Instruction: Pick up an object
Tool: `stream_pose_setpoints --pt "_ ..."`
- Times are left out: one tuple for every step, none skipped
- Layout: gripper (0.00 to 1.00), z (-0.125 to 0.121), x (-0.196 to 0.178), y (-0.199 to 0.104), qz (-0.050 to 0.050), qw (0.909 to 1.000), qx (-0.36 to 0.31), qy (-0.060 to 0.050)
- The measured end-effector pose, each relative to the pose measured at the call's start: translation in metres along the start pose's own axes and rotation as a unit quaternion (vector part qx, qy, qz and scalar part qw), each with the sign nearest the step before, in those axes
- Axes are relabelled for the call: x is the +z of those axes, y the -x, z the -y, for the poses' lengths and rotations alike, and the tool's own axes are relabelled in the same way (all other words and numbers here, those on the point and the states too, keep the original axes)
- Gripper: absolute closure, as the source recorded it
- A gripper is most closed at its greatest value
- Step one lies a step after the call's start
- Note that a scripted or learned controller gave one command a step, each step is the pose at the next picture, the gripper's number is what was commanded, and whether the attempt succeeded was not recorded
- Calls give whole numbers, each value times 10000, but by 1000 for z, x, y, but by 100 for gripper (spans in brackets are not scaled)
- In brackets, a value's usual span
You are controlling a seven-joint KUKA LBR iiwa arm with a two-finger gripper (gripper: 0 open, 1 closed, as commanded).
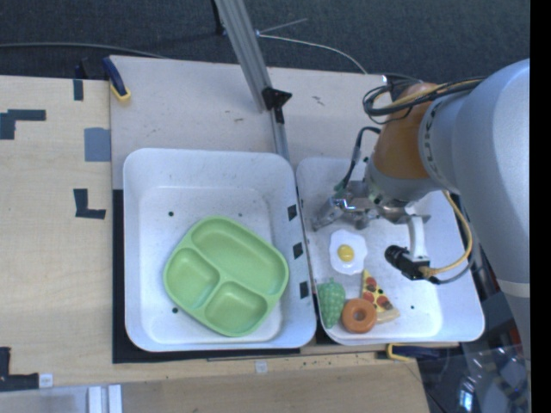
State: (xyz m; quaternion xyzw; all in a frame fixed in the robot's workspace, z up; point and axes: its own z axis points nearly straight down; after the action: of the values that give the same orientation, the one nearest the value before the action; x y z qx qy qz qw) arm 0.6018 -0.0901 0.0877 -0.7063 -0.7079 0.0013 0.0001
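In the right bin my gripper hangs low near the left wall, just above and to the left of a toy fried egg. Nothing shows in its grasp. Toward the bin's front lie a green leafy toy, an orange donut and a pizza slice, packed close together. A black cable plug on the arm hangs to the right of the egg.
The left bin holds a green divided plate. A metal rail slants down from the top to the gap between the bins. The grey arm with its orange band covers the right bin's back right.
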Motion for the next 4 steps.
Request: stream_pose_setpoints --pt "100 0 -11 -1 -6 10000 -7 1" --pt "100 -9 -70 1 -6 10000 4 31" --pt "100 -8 -133 -2 -6 10000 2 38" --pt "100 -9 -186 -2 -4 10000 3 35"
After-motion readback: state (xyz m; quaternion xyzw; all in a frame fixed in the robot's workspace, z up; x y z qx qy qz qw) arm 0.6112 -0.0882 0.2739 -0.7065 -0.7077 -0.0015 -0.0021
